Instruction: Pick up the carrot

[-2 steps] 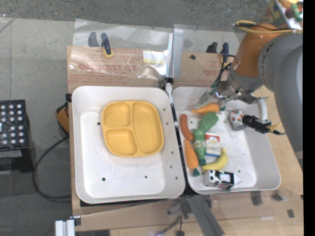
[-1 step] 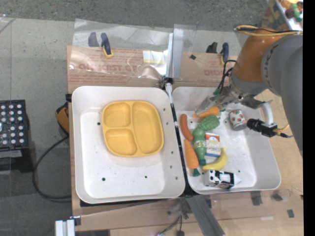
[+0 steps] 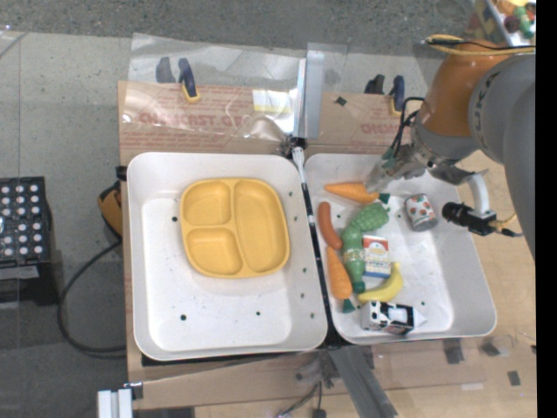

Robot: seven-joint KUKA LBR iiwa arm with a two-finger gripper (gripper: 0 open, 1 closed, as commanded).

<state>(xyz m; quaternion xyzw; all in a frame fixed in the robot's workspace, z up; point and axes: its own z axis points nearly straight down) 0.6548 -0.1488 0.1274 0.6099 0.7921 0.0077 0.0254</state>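
Note:
An orange carrot [image 3: 352,192] lies near the back left of the right bin [image 3: 461,307], pointing left. A second, stubbier carrot [image 3: 338,273] with a green top lies lower down along the bin's left wall. My gripper [image 3: 381,178] reaches in from the right and hangs just above the thick right end of the upper carrot. Nothing is seen lifted off the bin floor.
Packed close by in the right bin are a red sausage [image 3: 328,225], green vegetables [image 3: 365,223], a small carton [image 3: 376,258], a banana [image 3: 385,287], a black-and-white milk carton [image 3: 388,317] and a can [image 3: 420,211]. A yellow divided plate [image 3: 235,226] sits in the left bin [image 3: 157,320].

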